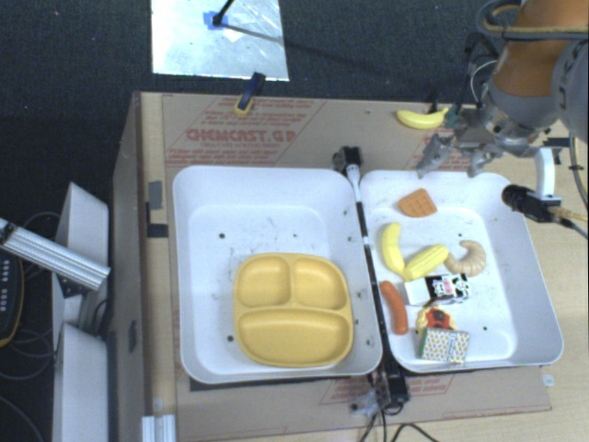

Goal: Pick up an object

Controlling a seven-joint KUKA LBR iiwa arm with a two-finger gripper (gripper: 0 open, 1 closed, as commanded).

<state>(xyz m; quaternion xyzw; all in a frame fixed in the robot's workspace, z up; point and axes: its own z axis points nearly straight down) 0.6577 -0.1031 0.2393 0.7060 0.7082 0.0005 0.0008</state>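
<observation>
My gripper (456, 162) hangs above the far rim of the right bin (525, 284), its two fingers spread open with nothing between them. Just below and to its left lies an orange cracker (419, 203). Further down the bin lie a yellow banana (392, 247), a short yellow piece (425, 261), a tan croissant (469, 257), a red sausage (394, 306), a black-and-white carton (447, 288), a small red and yellow toy (434, 319) and a patterned box (444, 344).
The left bin (207, 201) holds a yellow divided plate (293, 308). A second banana (421, 117) lies on the bench beyond the right bin, left of the wrist. A dark divider (361, 219) separates the bins.
</observation>
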